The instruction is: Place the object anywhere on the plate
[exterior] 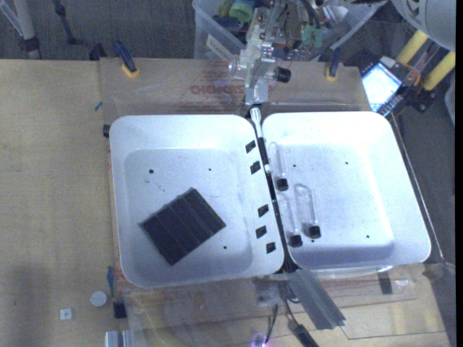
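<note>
Dark plate (182,225) in left bin (130,139) (tilted diamondwise), tool (257,96) above

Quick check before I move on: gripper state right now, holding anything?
Gripper: up over the bench behind the two bins, above the seam between them; open or shut cannot be told, and nothing shows in its grasp.

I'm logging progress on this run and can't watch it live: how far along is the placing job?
Nothing looks done yet. The dark ribbed plate lies bare in the left bin. Three clear tubes with black caps lie in the right bin, near the divider. The end effector is above the bins' far edge, with no object visibly in it. Picking and placing both remain.
</note>
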